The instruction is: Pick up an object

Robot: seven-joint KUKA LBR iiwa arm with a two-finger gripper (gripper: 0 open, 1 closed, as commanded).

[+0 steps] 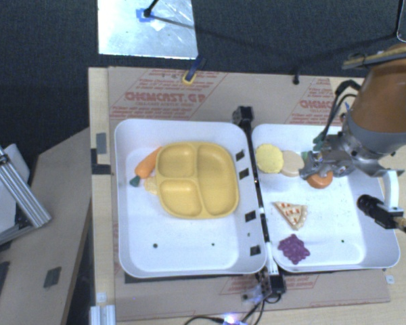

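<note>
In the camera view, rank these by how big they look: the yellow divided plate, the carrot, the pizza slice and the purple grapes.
1. Yellow divided plate, by far the largest.
2. Carrot, partly hidden by the plate.
3. Pizza slice and purple grapes look about the same, so I won't rank them.

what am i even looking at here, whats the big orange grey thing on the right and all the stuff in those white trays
That is a robot arm, seen by one camera fixed above the bench. Its gripper is low over an orange piece in the right bin; whether it grips is unclear. That bin also holds a yellow disc, a pale disc, a toy pizza slice and purple grapes. The left bin holds a yellow divided plate with a toy carrot beside it.
</note>
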